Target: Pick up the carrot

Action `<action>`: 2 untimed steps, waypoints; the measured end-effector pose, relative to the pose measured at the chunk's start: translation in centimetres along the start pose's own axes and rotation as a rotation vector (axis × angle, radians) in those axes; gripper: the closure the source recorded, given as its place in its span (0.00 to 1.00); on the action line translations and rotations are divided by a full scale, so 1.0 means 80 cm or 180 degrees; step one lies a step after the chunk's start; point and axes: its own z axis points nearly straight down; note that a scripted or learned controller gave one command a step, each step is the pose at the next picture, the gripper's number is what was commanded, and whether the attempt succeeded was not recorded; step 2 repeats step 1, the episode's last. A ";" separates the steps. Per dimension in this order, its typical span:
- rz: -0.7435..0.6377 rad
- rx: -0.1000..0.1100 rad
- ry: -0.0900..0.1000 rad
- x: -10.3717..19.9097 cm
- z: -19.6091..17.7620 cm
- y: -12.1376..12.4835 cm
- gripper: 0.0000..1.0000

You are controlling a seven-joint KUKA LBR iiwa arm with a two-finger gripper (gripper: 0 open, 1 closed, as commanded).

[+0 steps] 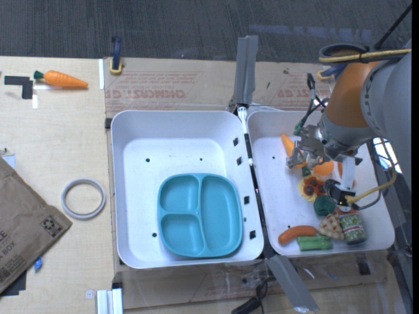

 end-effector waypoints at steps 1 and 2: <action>-0.0851 -0.0021 -0.0006 0.086 -0.117 0.019 1.00; -0.0851 -0.0021 -0.0006 0.086 -0.117 0.019 1.00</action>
